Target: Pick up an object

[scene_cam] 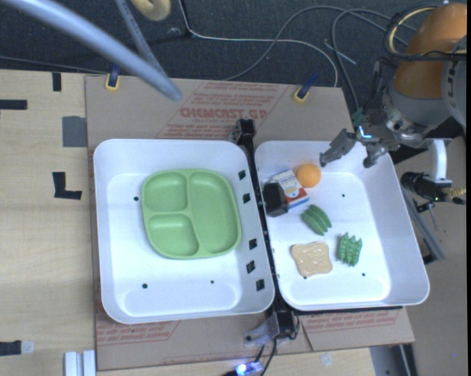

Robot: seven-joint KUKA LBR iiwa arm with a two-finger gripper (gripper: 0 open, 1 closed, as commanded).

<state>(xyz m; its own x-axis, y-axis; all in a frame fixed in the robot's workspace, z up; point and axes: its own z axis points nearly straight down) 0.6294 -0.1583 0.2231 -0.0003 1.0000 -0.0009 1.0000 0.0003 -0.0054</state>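
Observation:
The right bin [376,288] holds an orange ball [308,175], a small carton with a black end [284,193], a green pea pod [317,218], a slice of toast [311,258] and a green leafy piece [349,249]. My gripper [353,153] hangs above the bin's far right corner, up and to the right of the orange ball. Its two fingers are spread apart with nothing between them.
The left bin [121,233] holds a green divided plate [191,213]. A black clip row [252,210] joins the two bins. Cables run across the dark bench behind, and a grey pole [86,34] crosses the top left. Cardboard lies under both bins.

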